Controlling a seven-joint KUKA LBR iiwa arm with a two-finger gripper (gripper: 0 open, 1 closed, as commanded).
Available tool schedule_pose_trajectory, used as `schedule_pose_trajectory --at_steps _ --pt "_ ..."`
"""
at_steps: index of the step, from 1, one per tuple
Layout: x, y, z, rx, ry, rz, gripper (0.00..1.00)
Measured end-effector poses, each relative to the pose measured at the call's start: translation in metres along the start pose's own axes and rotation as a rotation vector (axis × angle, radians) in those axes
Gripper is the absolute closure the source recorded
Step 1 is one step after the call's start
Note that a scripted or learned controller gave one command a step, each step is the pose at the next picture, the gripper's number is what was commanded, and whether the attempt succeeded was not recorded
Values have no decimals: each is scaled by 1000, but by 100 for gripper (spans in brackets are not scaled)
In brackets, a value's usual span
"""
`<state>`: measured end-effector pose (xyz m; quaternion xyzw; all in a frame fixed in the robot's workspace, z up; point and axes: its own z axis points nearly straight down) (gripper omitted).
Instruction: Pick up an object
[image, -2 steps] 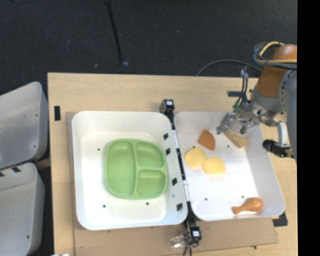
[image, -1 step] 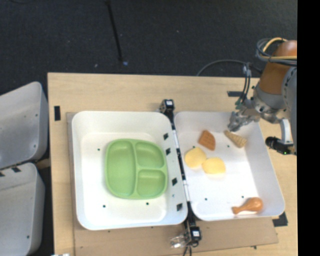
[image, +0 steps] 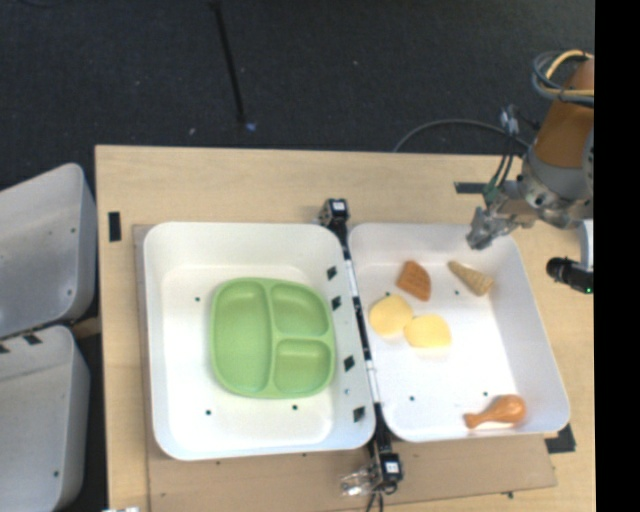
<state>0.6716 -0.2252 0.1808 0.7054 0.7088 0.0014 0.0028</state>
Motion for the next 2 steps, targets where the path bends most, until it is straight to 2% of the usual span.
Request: schedule_pose_trajectory --at_steps 1,2 --pt "2 9 -62 -3 -1 1 100" --pt "1 10 -76 1 0 -2 100"
